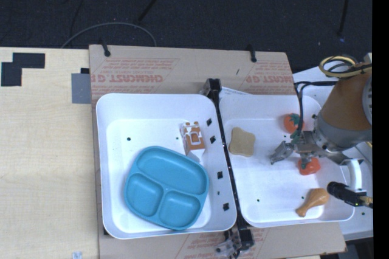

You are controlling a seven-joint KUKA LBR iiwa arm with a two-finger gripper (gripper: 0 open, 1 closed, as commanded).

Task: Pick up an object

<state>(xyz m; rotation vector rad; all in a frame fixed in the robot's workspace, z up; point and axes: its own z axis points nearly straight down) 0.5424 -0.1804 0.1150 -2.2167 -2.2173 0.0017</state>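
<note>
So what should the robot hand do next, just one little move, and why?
Probably drop straight down and close. The gripper hangs in the right bin with nothing visibly between its fingers, so it holds nothing yet. The orange toy sits right beside it, the closest thing to grab.

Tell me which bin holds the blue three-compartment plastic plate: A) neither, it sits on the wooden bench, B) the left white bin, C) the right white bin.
B: the blue three-compartment plastic plate lies flat inside the left white bin, left of the divider between the bins.
</note>
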